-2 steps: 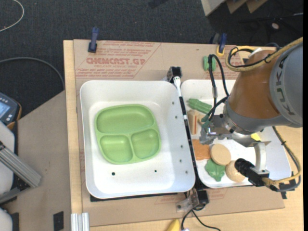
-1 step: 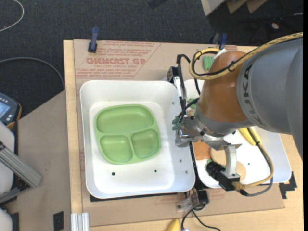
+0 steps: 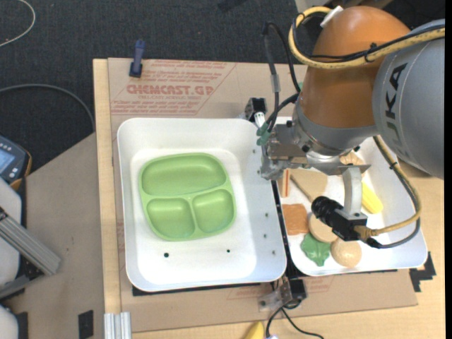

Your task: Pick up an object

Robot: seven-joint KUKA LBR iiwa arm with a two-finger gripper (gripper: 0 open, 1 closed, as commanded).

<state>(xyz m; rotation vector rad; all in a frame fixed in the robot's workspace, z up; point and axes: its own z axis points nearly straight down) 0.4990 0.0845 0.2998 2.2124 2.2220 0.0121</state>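
My gripper [image 3: 305, 162] hangs low over the far part of the right bin [image 3: 417, 249], with the grey and orange arm [image 3: 353, 62] covering most of that bin. Around it lie several small items: a thin orange stick [image 3: 286, 184], a brown square cracker [image 3: 295, 219], a green leafy piece [image 3: 315, 250], a beige round piece [image 3: 345, 253], a yellow piece [image 3: 371, 201] and a tan wedge [image 3: 311, 184]. No item shows between the gripper's parts, and the wrist hides what lies under it.
The left bin [image 3: 134, 189] holds a green three-section plate [image 3: 187, 195]. Both bins rest on a cardboard sheet [image 3: 169, 90] with a blue clip [image 3: 137, 58] at its far edge. Cables run near the bins' front edge [image 3: 282, 299].
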